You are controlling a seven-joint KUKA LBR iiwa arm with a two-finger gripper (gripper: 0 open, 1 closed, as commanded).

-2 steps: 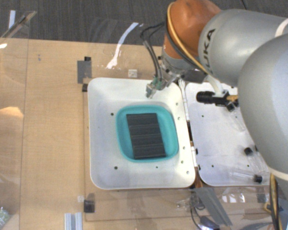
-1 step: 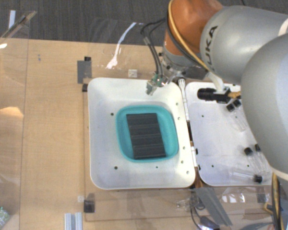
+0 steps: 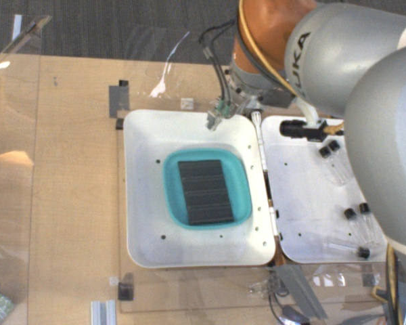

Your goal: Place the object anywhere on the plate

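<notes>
Pincer (image 3: 215, 118) grip unclear, dark slab (image 3: 205, 191) on teal plate (image 3: 172, 175), long axis near-vertical

Grey rounded arm (image 3: 355, 53) with orange band (image 3: 274, 9) (black "KUKA" lettering) and black cables (image 3: 220, 53).

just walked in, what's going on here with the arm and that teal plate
A grey KUKA arm reaches in from the right, its gripper at the far rim of the left bin. A teal plate sits in that bin with a dark ridged block lying on it. The right bin holds small black pieces.
</notes>
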